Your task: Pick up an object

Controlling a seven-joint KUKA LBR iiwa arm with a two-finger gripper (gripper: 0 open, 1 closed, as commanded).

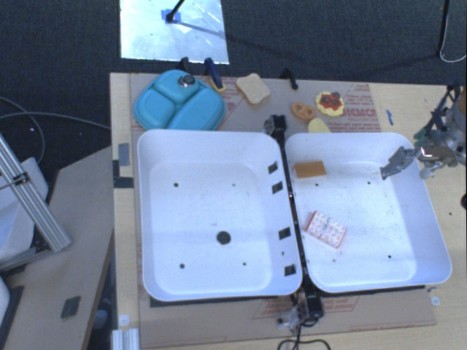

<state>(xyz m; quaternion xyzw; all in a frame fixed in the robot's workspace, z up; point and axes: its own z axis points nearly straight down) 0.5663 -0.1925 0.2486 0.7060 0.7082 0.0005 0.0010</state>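
- The gripper [400,162] reaches in from the right edge over the right bin's [427,217] upper right part; the arm behind it is mostly cut off by the frame, so just a tangle of grey parts near the edge can be seen; nothing shows between the fingers, yet they are too small and blurred to say how far apart they stand; I cannot tell.
- In the right bin an orange-brown block [310,169] lies near the upper left corner, well apart from the gripper; a small red-and-white patterned packet [325,229] lies lower down, tilted, near the bin's middle left; its print is too fine to read.
- The left bin [157,195] holds a small dark round thing [223,238] toward its lower middle; what it is cannot be made out.
- Behind the bins on the bench: a blue divided tray [179,104] with a small grey knob-like piece on top; a toy toast slice [253,88]; a small orange toy piece [303,110]; a round yellow toy with red spots [330,103]; a pale yellow piece [318,126] partly hidden by the right bin's rim.
- A shiny sheet [174,20] lies on the dark floor beyond the bench.
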